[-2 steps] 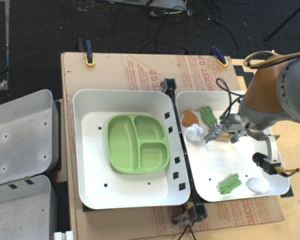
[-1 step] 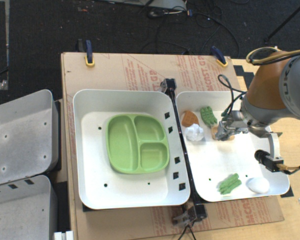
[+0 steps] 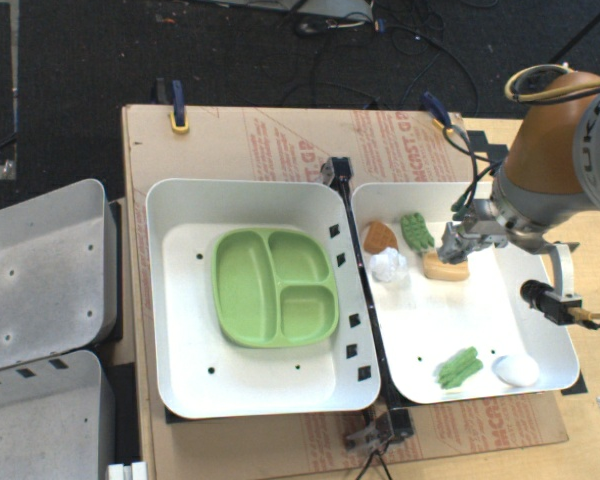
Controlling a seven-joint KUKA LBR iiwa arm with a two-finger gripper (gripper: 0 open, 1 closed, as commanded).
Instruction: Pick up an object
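Arm comes in from the right, wrist bent down into the right bin (image 3: 540, 298), gripper (image 3: 454, 247) low over the tan block (image 3: 446, 266). Block sits right under the tips, green piece (image 3: 416, 232) just left. Can't tell how the jaws stand.

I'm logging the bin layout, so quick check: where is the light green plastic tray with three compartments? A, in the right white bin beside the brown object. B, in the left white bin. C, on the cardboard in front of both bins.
B: the light green plastic tray with three compartments lies flat in the left white bin, while the brown object sits in the right white bin.
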